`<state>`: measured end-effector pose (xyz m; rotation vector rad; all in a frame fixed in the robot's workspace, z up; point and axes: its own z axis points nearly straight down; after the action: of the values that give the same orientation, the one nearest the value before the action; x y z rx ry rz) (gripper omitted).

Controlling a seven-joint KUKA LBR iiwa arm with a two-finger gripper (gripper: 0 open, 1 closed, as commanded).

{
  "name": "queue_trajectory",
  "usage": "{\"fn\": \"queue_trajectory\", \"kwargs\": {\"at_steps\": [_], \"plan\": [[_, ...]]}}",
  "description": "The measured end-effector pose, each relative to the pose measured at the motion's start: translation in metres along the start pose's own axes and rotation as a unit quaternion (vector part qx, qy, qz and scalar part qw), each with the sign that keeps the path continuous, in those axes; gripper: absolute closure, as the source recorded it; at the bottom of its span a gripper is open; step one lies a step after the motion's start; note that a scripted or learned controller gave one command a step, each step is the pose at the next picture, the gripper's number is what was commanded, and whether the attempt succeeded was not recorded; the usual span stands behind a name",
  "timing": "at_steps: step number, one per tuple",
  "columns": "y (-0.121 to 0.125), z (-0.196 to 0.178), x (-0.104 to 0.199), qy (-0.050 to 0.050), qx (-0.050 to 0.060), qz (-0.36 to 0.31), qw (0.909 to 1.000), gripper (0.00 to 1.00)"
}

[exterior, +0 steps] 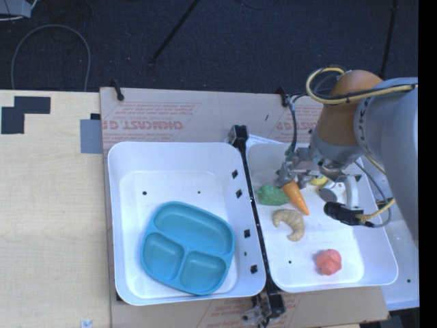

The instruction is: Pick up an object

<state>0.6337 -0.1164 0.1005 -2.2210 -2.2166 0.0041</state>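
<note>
My gripper (289,177) hangs over the upper part of the right bin (369,273), beneath the arm's orange band. An orange carrot (296,197) lies slantwise just below it, its upper end right at the gripper's tip; I cannot see whether it is gripped. A green leafy piece (271,195) lies touching the carrot on its left. A tan croissant (291,223) rests below the carrot. A red berry-like object (329,262) sits near the bin's front right. A small yellow item (318,181) peeks out beside the gripper, partly hidden by the arm.
The left bin (130,183) holds a blue divided plate (187,247) at its front. A black divider (247,210) separates the bins. A dark cable end (343,212) from the arm hangs over the right bin's right side.
</note>
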Motion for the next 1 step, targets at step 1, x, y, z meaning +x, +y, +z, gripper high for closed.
{"fn": "queue_trajectory", "kwargs": {"at_steps": [1], "plan": [[-0.0005,-0.0417,-0.0035,0.0,-0.002,0.002,1.0,1.0]]}}
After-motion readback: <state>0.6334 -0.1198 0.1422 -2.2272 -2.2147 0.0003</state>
